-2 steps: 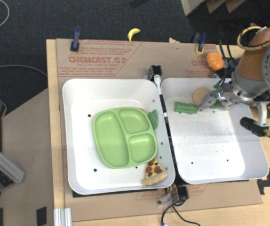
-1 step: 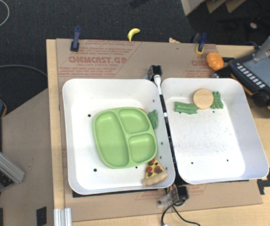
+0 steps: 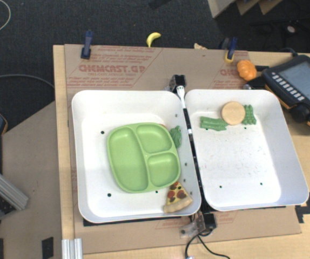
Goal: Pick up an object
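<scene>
A tan round disc is seen in the right bin, flanked by what appear to be green pieces; the claw's state cannot be told.

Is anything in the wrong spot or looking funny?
A few things sit outside the bins: a yellow banana and an orange toy lie on the cardboard behind them. In the left bin, the pizza slice rests up on the front corner's rim, and the green divided plate sits askew.
</scene>
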